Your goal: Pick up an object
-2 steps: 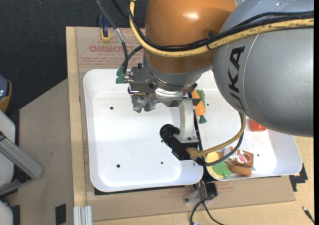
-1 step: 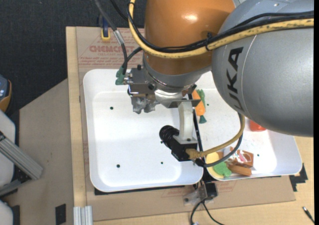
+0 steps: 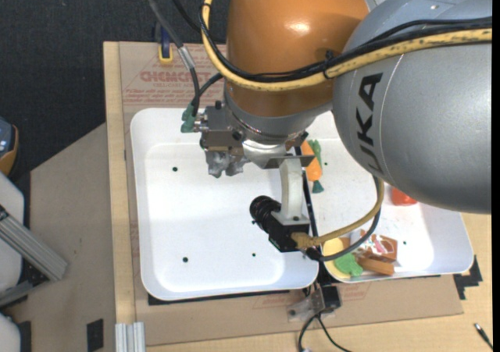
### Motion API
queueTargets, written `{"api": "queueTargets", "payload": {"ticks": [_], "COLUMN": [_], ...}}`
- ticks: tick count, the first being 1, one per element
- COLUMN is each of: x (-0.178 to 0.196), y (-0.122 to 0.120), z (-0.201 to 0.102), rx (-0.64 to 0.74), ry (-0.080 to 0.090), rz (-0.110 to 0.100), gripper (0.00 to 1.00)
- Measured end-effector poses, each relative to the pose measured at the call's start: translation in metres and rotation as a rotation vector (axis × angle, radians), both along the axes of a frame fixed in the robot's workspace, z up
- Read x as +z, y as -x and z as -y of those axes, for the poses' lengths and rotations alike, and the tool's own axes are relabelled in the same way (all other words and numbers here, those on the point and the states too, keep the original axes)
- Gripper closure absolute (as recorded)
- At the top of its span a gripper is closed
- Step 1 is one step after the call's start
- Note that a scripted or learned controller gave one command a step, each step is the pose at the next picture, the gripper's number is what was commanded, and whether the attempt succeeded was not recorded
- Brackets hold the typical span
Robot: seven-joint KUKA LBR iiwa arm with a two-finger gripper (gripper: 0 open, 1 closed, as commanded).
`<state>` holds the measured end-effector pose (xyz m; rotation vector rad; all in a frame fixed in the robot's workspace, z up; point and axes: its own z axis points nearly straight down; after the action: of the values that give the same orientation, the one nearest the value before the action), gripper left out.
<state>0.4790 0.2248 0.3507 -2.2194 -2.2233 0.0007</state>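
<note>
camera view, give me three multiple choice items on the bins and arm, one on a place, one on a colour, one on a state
1. Where do the small toy pieces lie?
A. in the right bin's near corner
B. on the dark floor
C. in the left bin's far corner

2. What colour is the band above the arm's wrist?
A. blue
B. orange
C. white

3. How does the arm stand over the bins?
A. parked off the bench
B. lying flat in the left bin
C. reaching in, its wrist over the divide between the left bin and the right bin

Answers: 1 A, the pieces cluster at that bin's near-left corner; 2 B, the large rounded band is orange; 3 C, the wrist hangs above the bins' shared edge.
</note>
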Motion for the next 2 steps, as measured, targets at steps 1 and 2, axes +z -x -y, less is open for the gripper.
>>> {"api": "queueTargets", "payload": {"ticks": [1, 2], "x": [-0.006, -0.028], "y": [0.0, 0.0], "z": [0.0, 0.0], "rx": [-0.001, -0.002], "ry": [0.001, 0.001], "rz": [-0.002, -0.004], "gripper": [1.0, 1.0]}}
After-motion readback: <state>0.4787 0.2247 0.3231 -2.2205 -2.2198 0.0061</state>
